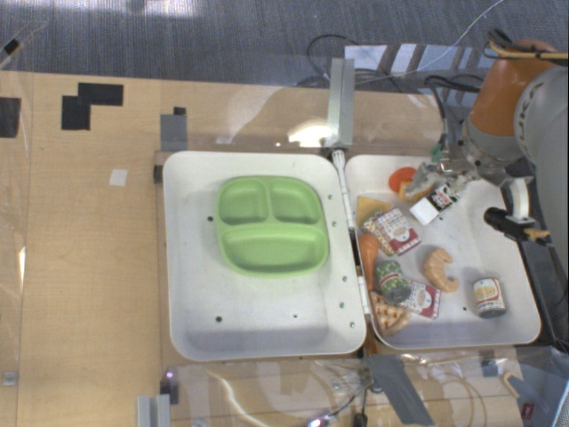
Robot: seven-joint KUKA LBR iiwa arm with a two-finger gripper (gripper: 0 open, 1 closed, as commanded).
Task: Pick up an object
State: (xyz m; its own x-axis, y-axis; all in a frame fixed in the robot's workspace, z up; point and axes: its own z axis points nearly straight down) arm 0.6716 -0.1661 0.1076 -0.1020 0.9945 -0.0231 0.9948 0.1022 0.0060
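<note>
Where 3-compartment green plastic plate (270, 225) fills left bin (191, 265): hand (436, 178) over right bin (524, 323), grip unreadable.

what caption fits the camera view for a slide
KUKA arm's gripper over the toy-food bin, beside a bin holding a green divided plate.

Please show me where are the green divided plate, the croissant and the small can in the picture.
green divided plate (269, 224), camera view, on the ridge between its compartments.
croissant (440, 269), camera view, on the middle of its curved body.
small can (488, 296), camera view, on its side label.
</note>
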